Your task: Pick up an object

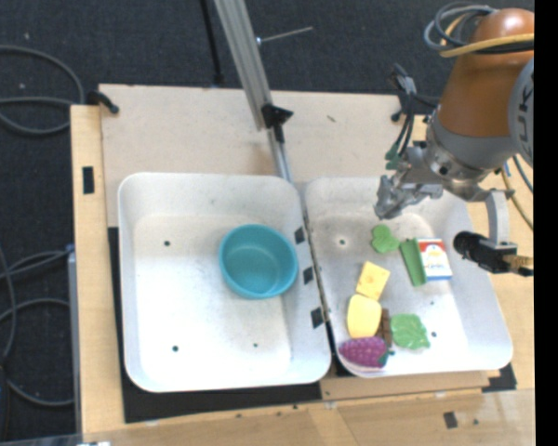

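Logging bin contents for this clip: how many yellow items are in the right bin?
2: a yellow wedge mid-bin and a yellow block just below it, nearer the front. Others may hide under the arm.

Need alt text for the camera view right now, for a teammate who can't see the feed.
The grey arm's two-finger gripper hangs over the right white bin, just above a small green piece among yellow blocks, a green bar and a purple cluster. A round blue bowl sits in the left white bin.
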Controlling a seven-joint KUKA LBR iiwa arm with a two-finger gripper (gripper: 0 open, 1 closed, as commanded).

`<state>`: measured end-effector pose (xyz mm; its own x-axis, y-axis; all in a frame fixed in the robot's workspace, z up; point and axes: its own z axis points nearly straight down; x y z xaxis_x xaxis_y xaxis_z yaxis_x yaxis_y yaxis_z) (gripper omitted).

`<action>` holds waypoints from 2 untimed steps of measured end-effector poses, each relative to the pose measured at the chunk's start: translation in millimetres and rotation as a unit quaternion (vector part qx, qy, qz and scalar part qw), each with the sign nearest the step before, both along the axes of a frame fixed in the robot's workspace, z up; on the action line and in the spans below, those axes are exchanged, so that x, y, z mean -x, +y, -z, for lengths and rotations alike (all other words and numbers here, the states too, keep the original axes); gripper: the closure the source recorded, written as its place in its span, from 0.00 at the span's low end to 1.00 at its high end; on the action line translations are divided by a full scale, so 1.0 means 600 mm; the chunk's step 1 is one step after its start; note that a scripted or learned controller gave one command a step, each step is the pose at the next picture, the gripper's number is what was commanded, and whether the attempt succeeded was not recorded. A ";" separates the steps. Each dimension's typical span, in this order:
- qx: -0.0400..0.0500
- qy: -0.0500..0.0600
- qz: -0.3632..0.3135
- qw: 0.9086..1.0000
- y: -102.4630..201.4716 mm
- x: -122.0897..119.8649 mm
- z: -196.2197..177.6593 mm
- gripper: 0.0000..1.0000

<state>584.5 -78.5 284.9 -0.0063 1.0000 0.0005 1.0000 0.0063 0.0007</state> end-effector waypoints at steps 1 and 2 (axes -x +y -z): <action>0.000 0.000 0.000 1.000 0.093 0.022 0.001 1.00; 0.000 0.001 0.000 1.000 0.179 0.055 0.032 1.00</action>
